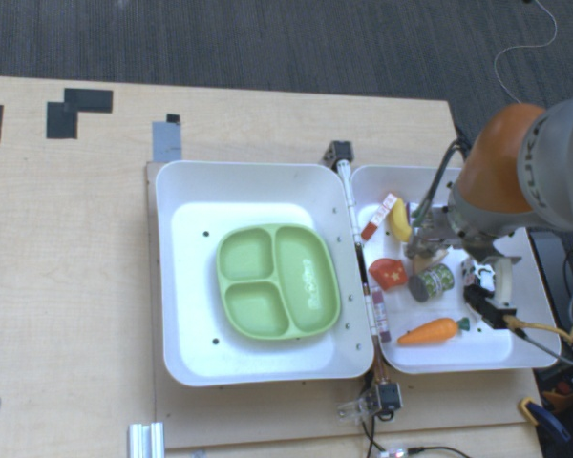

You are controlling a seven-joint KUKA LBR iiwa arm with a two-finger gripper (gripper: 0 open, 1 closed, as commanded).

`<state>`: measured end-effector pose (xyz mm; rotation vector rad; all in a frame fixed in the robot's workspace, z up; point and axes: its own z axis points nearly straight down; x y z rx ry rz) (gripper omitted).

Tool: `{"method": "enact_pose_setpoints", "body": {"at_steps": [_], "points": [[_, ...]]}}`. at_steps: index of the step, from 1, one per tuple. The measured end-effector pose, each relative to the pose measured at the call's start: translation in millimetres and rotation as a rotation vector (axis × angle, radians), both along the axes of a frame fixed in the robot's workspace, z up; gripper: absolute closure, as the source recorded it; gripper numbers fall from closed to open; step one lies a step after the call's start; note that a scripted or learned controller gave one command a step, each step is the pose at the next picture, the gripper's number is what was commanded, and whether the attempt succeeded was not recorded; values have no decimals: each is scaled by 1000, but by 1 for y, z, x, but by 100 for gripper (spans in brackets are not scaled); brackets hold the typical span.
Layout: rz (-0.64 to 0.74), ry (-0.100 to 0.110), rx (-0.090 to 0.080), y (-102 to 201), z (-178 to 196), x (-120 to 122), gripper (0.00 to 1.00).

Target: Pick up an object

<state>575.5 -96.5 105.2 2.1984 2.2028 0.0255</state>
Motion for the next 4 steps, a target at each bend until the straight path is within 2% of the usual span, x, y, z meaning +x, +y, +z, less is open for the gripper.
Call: {"method": "enact_pose_setpoints", "body": {"at_steps": [1, 2, 3, 4], "points": [[1, 1, 0, 0, -1, 0, 0], [-2, 22, 7, 8, -18, -53, 0], [1, 17, 8, 9, -7, -51, 100], [3, 27, 11, 74, 81, 39, 100]]}}
